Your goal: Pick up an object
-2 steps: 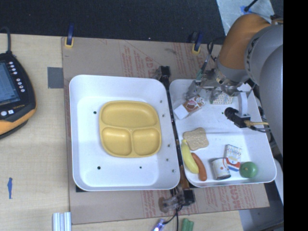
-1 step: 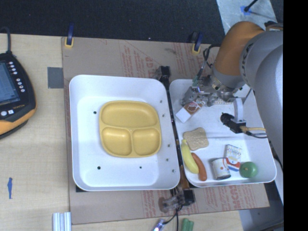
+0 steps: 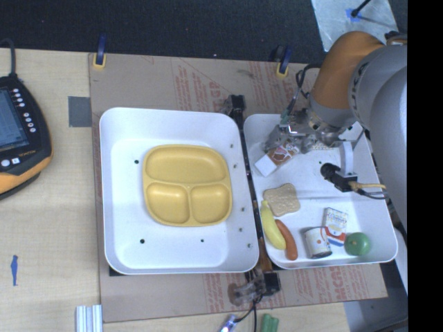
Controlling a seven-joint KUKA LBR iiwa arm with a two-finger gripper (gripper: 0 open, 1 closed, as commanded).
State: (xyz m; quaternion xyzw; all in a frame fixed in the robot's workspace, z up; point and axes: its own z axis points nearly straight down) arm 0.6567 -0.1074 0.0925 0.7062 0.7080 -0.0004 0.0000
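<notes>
The grey arm (image 3: 374, 95) reaches into the right bin (image 3: 377, 254) from the right. The left bin (image 3: 118, 247) holds a yellow divided tray (image 3: 187, 184). The gripper (image 3: 294, 133) sits low at the right bin's far left corner, over a small brown-and-white packet (image 3: 275, 158); whether it grips it, I cannot tell. Nearer lie a bread slice (image 3: 282, 199), banana (image 3: 272, 228), sausage (image 3: 286, 239), can (image 3: 318, 242), small carton (image 3: 336, 220) and green apple (image 3: 358, 243).
</notes>
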